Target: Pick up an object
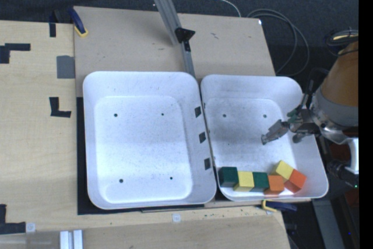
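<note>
The camera view shows the gripper point(273, 136) hanging over the right bin point(250, 90), reaching in from the right, and I cannot tell how its fingers are set. The blocks lie along that bin's near edge: dark green point(228, 175), yellow point(246, 179), green point(260, 181), orange point(275, 184), yellow point(284, 169), orange point(295, 179).

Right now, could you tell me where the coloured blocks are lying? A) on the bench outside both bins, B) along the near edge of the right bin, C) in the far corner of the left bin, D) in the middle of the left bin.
B: the coloured blocks sit in a row along the near wall of the right bin, below the gripper.
</note>
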`<action>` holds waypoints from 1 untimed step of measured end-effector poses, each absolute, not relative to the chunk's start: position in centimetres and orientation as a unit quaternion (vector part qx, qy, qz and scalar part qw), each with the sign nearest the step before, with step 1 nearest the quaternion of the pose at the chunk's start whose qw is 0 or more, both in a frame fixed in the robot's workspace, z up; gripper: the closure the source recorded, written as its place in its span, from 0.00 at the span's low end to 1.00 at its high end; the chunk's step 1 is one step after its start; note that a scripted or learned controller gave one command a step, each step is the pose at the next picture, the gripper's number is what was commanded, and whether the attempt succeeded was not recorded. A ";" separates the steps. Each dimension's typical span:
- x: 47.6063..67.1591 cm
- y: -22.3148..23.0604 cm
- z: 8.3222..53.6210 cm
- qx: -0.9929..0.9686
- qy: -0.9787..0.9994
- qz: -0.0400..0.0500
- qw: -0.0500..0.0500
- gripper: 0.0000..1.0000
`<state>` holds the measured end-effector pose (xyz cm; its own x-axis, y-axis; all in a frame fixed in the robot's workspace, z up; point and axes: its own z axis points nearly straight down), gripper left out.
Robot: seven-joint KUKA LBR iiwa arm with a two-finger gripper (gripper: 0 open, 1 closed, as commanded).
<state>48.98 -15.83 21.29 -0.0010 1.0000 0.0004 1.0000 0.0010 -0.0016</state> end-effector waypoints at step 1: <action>49.0 -15.8 22.3 -0.706 -0.708 0.000 0.001 1.00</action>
<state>49.00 -15.79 22.28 -0.0022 1.0000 0.0007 1.0000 0.0022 -0.0019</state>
